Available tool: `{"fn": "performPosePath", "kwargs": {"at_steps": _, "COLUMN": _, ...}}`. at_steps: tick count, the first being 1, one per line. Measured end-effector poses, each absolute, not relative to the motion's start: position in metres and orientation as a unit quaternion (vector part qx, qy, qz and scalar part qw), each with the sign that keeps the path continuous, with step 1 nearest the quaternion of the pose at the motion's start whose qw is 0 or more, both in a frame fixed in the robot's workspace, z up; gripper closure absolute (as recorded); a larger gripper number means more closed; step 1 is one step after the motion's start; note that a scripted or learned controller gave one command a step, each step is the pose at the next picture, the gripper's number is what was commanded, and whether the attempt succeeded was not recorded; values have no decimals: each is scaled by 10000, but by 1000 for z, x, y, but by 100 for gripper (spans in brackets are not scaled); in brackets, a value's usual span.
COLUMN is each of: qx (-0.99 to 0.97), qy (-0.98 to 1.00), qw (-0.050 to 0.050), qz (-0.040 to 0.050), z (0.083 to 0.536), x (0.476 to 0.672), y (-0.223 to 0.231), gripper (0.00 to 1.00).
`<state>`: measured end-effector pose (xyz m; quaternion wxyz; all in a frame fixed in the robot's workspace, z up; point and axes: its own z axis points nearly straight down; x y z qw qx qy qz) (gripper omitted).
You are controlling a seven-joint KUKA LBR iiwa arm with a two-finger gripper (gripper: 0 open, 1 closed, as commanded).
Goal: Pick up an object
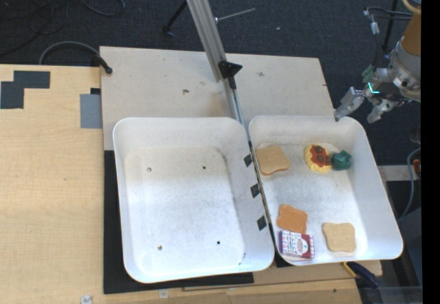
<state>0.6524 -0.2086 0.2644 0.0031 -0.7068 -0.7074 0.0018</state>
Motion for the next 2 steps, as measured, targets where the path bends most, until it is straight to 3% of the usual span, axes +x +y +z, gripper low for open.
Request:
{"fn": "performPosePath", "kwargs": {"at_steps": 1, "qx": -7056, "qy": -7086, "qw": 13, "qz": 9, "z": 267, "x": 653, "y": -208, "gripper": 0}}
{"fn": "performPosePath", "kwargs": {"at_steps": 2, "qx": -7073, "qy": -7070, "qw": 28, "qz": 20, "z": 221, "x": 650, "y": -214, "gripper": 0}}
